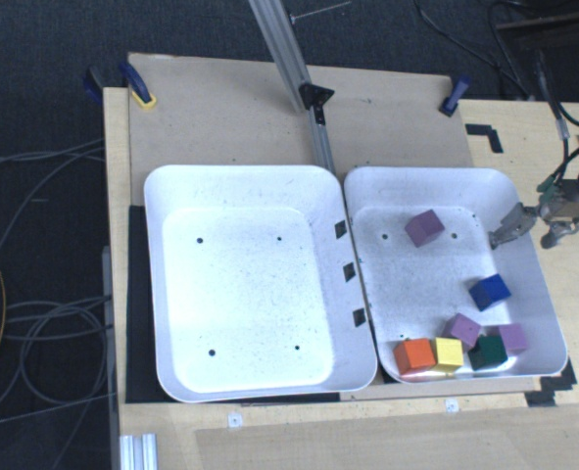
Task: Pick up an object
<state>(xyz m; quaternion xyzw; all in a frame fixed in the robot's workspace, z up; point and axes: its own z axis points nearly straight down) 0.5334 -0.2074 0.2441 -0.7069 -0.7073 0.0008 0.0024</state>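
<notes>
The right bin (397, 186) holds several small blocks. A purple block (424, 227) lies alone near its far side, and a blue block (489, 291) sits by the right wall. In the near right corner an orange block (415, 355), a yellow block (449, 352), a dark green block (486, 353) and two more purple blocks (464, 328) (512, 338) cluster together. My gripper (530, 231) hangs over the bin's right rim, to the right of the lone purple block and above the blue one. It is open with nothing between its fingers.
The left bin (171, 189) stands beside the right one, joined by black clips (349, 270). A slanted metal pole (289, 52) rises from the back of the bench. Blue clamps (138, 84) (455, 96) hold the board's far corners. Cables lie on the floor at left.
</notes>
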